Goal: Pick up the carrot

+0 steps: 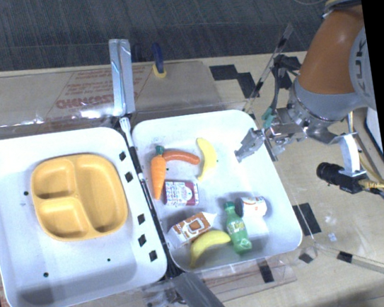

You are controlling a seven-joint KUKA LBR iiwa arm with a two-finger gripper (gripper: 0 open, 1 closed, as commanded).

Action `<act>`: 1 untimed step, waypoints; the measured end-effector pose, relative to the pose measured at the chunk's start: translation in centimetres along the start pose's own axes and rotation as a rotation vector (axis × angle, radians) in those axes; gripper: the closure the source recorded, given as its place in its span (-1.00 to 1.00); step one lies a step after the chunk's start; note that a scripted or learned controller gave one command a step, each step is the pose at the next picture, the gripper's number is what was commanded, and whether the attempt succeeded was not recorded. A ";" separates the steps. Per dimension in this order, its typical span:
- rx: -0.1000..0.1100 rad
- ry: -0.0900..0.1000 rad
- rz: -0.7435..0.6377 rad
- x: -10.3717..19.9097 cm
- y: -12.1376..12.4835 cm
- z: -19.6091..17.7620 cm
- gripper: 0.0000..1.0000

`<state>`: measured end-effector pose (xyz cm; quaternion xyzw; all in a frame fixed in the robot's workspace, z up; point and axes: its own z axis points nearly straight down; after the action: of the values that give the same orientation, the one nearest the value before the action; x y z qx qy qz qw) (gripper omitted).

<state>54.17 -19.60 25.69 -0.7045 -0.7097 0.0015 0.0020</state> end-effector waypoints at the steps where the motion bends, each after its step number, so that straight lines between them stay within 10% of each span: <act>1: 0.001 -0.001 -0.065 13.5 1.7 6.7 -1.00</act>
<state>55.70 -6.05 19.03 -0.6809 -0.7324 0.0020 0.0019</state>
